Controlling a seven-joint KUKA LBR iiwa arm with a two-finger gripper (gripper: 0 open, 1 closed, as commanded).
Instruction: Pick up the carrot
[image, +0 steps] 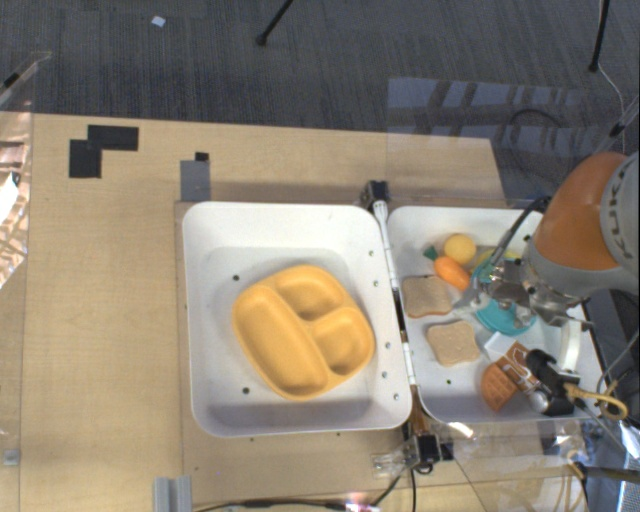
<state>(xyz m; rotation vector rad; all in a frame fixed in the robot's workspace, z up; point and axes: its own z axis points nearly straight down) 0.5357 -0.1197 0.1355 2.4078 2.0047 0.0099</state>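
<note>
Left bin (200, 300): glossy yellow divided plate (303, 328), rounded, three compartments. Right bin (405, 225): two flat tan bread slices (430, 296), then carrot (451, 272), short, smooth, orange, tapered, lying just below a yellow ball (459, 247). Claw (487, 293) beside carrot; opening cannot be told.

My gripper (492, 283) hung over the right bin (420, 380), just beside the carrot (451, 272) and a yellow ball (459, 247).

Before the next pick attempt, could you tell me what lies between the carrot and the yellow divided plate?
In the camera view, one bread slice and the bins' adjoining walls lie between carrot and plate.
</note>
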